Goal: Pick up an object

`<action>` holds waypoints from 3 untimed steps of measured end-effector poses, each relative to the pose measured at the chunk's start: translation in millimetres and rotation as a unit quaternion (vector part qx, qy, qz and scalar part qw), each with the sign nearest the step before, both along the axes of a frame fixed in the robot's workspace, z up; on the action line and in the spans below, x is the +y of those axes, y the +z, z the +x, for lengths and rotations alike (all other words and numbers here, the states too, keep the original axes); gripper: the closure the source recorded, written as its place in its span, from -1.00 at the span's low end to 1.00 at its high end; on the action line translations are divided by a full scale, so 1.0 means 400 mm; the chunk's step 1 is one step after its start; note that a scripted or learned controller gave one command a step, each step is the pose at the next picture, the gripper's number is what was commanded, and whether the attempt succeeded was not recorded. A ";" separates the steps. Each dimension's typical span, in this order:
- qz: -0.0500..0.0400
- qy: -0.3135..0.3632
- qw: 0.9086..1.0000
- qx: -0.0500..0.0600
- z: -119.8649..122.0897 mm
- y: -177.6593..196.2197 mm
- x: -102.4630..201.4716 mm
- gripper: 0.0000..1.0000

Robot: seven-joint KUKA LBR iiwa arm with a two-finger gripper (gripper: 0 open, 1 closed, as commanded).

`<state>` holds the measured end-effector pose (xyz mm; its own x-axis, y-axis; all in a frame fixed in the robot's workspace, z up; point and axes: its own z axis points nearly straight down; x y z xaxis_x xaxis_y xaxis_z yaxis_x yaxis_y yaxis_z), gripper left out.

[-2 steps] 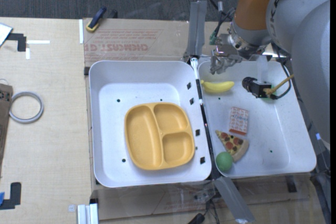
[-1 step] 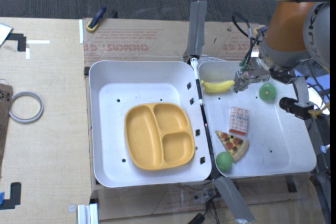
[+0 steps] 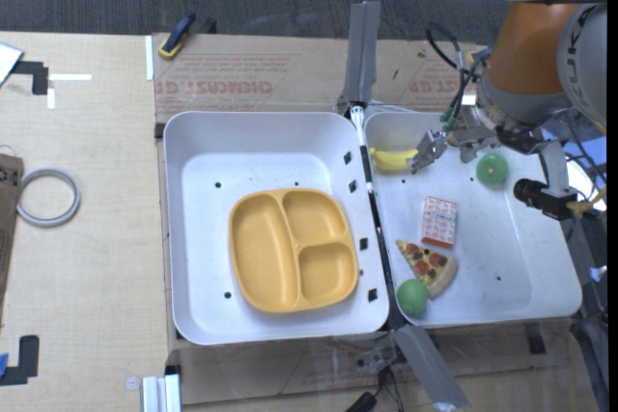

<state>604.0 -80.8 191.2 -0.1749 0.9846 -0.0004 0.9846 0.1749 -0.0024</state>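
Note:
The right bin [image 3: 521, 285] holds a yellow banana [image 3: 391, 157] at its far left corner, a green ball [image 3: 492, 170], a red and white packet [image 3: 439, 220], a toy pizza slice [image 3: 428, 265] and a green lime [image 3: 412, 296]. My gripper [image 3: 428, 153] hangs low at the back of this bin, just right of the banana's end and left of the green ball. Nothing shows held in it. The arm's orange band [image 3: 541, 24] rises above it at the right.
The left bin [image 3: 193, 207] bears a yellow divided plate [image 3: 294, 249]. A grey divider post [image 3: 362, 53] stands between the bins at the back. On the bench to the left lie a tape roll [image 3: 45, 197] and a blue and yellow tool [image 3: 177, 36].

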 end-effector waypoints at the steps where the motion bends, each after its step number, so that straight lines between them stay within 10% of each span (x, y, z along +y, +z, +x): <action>1: 0.000 0.004 1.000 -0.001 -0.071 -0.249 -0.115 -1.00; 2: 0.000 0.002 1.000 -0.001 -0.070 -0.227 -0.117 1.00; 3: 0.000 0.022 1.000 -0.001 -0.197 0.026 0.086 1.00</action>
